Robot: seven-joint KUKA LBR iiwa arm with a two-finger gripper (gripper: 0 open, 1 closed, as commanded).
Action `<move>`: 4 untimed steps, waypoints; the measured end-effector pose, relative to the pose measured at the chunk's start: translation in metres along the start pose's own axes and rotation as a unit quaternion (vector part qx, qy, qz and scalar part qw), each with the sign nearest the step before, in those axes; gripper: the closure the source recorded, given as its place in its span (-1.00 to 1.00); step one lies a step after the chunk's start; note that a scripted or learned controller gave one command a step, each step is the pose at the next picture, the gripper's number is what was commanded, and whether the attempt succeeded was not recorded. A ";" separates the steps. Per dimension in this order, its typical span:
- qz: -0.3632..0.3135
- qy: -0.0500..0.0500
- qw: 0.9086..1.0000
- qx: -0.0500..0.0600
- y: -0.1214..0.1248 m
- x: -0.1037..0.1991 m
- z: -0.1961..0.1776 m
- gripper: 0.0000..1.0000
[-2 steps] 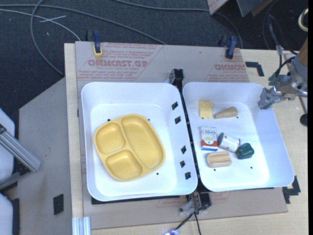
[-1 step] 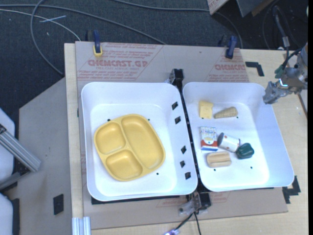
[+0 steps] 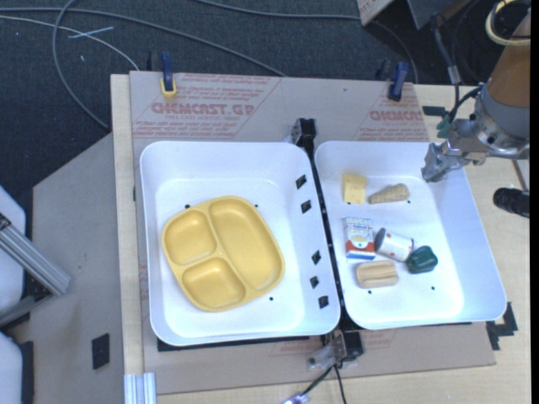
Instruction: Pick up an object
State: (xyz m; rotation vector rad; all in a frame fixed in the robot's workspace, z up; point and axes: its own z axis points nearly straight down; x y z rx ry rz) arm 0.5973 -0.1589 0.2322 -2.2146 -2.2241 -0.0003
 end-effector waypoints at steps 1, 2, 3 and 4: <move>0.000 -0.001 1.000 -0.002 0.014 0.046 -0.001 1.00; 0.001 0.000 1.000 0.000 0.020 0.102 0.010 1.00; 0.000 -0.001 1.000 -0.001 0.025 0.164 0.008 1.00; 0.000 -0.001 1.000 -0.001 0.028 0.211 0.016 1.00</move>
